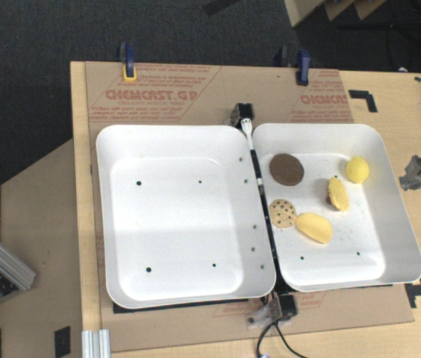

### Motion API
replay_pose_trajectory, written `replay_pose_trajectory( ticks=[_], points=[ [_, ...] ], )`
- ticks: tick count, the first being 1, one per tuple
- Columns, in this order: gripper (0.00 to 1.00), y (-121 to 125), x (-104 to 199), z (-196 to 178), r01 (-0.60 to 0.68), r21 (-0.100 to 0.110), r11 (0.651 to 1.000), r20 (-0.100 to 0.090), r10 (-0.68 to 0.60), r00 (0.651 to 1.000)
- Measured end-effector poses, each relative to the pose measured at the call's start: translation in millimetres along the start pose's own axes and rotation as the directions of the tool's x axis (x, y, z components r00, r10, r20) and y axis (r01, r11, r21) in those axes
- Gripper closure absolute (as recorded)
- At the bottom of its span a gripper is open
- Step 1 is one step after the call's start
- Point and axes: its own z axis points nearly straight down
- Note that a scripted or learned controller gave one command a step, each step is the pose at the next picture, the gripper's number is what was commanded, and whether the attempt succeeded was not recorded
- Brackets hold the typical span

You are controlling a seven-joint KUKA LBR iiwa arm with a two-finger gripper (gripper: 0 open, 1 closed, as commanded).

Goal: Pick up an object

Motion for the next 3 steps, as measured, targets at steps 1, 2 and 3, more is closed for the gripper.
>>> replay_pose_trajectory(
  ticks=[1, 2, 3],
  points=[
    [1.0, 81.3, 40.7, -65.3, 0.002, 0.006, 1.0, -0.002, -0.002, 1.0],
    [1.0, 52.4, 102.1, -15.0, 0.001, 0.027, 1.0, -0.01, -0.001, 1.0],
    [1.0, 134.7, 156.6, -222.0, 0.002, -0.002, 1.0, -0.005, -0.002, 1.0]
  ],
)
